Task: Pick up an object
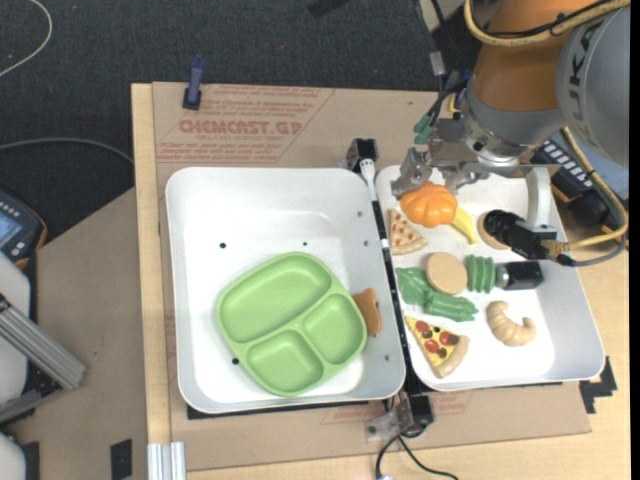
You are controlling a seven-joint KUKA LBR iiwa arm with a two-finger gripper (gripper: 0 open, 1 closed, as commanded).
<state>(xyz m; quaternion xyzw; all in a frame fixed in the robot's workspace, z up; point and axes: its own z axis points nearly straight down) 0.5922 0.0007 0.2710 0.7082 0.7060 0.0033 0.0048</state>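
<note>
Gripper low over right bin's far corner, directly above orange pumpkin, touching or nearly so. Open or closed: cannot tell.

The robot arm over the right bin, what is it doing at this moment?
The arm reaches in with its tool low at the far end of the right bin, directly at the orange toy pumpkin. Whether it grips it, I cannot tell. The left bin holds a green divided plate.
</note>
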